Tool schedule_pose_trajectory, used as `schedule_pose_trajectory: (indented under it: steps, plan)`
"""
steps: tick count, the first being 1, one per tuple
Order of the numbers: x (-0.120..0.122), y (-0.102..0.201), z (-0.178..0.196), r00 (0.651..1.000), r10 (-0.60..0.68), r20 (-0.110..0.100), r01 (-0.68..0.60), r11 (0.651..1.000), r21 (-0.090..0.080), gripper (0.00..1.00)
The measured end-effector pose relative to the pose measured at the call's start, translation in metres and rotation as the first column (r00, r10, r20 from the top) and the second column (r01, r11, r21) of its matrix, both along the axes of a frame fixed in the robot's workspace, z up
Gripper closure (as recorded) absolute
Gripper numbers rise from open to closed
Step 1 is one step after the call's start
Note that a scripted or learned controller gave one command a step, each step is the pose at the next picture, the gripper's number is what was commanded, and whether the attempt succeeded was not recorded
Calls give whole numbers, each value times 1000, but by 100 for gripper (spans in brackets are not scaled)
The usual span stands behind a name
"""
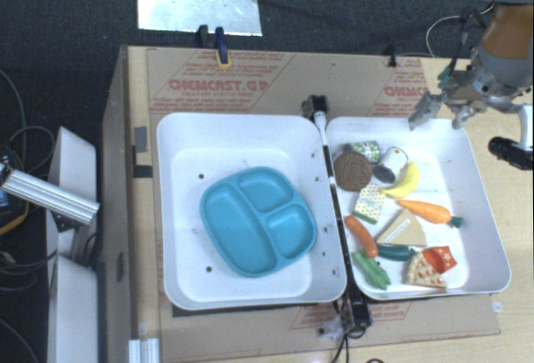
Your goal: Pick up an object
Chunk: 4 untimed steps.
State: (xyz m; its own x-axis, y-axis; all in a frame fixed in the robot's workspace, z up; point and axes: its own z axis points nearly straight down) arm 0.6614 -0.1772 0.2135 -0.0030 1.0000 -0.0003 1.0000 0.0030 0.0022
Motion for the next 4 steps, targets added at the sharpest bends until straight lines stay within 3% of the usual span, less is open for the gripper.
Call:
schedule_pose_trajectory:
  steps: [1, 3, 4]
  plan:
    - [-13, -4, -102, 1000, 2, 23, -2, 1000, -2, 0]
    - [-29, 5, -108, 1000, 2, 24, -2, 1000, 1, 0]
    - [-51, 38, -129, 1000, 1, 0, -1, 1000, 0, 0]
